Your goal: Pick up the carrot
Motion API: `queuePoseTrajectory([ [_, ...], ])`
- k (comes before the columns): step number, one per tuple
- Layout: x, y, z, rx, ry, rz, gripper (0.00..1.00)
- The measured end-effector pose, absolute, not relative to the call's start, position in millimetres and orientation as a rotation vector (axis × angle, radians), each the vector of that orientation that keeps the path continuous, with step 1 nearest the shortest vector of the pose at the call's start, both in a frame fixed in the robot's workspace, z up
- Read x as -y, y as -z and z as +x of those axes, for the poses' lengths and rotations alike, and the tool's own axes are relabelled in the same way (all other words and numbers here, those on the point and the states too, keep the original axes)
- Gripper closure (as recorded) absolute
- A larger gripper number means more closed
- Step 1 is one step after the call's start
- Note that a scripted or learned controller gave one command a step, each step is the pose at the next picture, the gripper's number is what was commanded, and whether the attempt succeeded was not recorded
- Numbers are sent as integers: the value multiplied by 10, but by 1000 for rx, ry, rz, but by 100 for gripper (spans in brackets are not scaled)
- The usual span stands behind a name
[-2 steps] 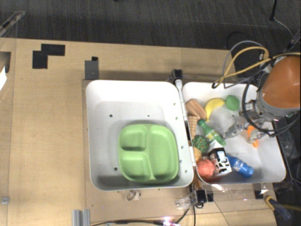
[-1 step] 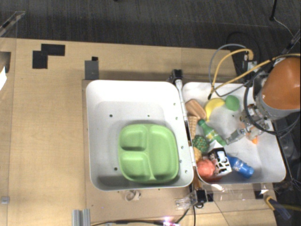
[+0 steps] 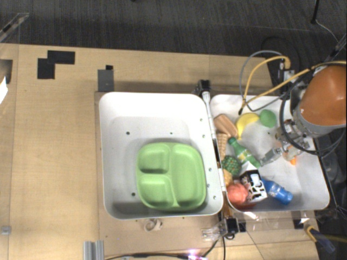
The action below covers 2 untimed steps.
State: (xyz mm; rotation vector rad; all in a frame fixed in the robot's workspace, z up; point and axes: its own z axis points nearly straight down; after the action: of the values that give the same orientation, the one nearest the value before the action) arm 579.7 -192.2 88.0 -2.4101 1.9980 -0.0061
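The carrot (image 3: 293, 157) shows as a small orange piece on the floor of the right bin (image 3: 312, 186), near its right side and mostly hidden by the arm's wrist. My gripper (image 3: 282, 149) is low in that bin, directly over and touching or nearly touching the orange piece. The grey wrist and the orange band (image 3: 325, 96) above it cover the bin's back right part. Nothing is visibly lifted.
Left of the gripper in the right bin lie a yellow fruit (image 3: 246, 121), green ball (image 3: 267, 117), bread roll (image 3: 226, 125), green bottle (image 3: 242, 151), red fruit (image 3: 238, 194) and blue bottle (image 3: 277, 193). A green divided plate (image 3: 171, 174) sits in the left bin (image 3: 114, 145).
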Motion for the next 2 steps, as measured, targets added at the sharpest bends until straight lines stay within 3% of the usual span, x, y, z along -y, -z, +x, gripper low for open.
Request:
queuePoseTrajectory([
  [1, 1927, -880, 5799, -1891, 7, -2495, 0],
  [2, 920, -895, 5963, -1736, 18, -2610, 0],
])
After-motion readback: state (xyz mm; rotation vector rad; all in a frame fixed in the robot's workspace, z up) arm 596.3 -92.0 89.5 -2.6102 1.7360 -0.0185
